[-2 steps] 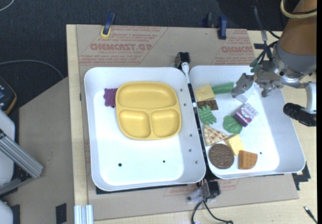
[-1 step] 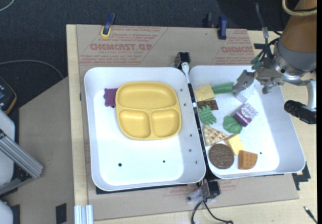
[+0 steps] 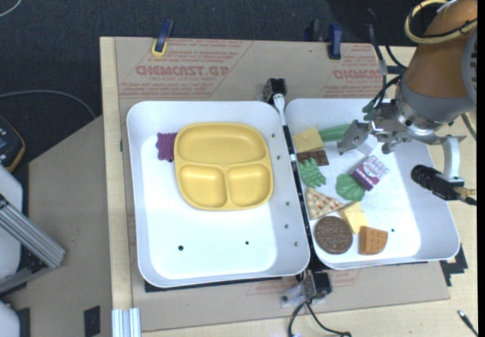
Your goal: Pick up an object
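Two white bins sat side by side on the bench. We saw a yellow divided plate (image 3: 223, 163) in the left bin (image 3: 151, 237), with a purple item (image 3: 164, 145) just beside its left rim. We found the gripper (image 3: 373, 137) over the right bin (image 3: 432, 222), its fingers spread apart and holding nothing, above a purple-and-white packet (image 3: 370, 171). Near the packet lay a green pepper (image 3: 349, 187), a leafy green piece (image 3: 311, 173), a brown round patty (image 3: 333, 235) and an orange block (image 3: 372, 240).
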`<action>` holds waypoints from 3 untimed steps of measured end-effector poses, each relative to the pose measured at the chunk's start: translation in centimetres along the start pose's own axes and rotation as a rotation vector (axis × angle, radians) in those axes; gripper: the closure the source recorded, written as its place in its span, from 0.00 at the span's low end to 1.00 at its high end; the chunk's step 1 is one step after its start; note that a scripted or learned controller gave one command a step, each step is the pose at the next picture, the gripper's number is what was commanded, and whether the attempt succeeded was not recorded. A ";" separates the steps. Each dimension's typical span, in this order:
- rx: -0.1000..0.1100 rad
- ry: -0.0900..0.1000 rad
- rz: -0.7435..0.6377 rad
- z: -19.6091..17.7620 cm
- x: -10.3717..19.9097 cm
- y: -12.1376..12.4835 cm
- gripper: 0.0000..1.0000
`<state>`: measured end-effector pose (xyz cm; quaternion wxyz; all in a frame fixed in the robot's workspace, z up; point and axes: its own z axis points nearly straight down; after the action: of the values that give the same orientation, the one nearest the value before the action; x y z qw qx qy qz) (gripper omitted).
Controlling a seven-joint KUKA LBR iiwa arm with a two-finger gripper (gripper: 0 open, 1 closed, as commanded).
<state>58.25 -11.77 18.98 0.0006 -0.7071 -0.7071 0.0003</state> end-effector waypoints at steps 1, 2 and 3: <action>0.000 0.000 0.000 5.0 0.2 -0.9 0.00; -0.008 -0.003 -0.001 9.7 0.2 -0.6 0.00; -0.018 -0.006 0.001 8.5 0.1 -0.4 1.00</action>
<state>57.82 -11.70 10.52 -0.0078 -0.7074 -0.7067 -0.0038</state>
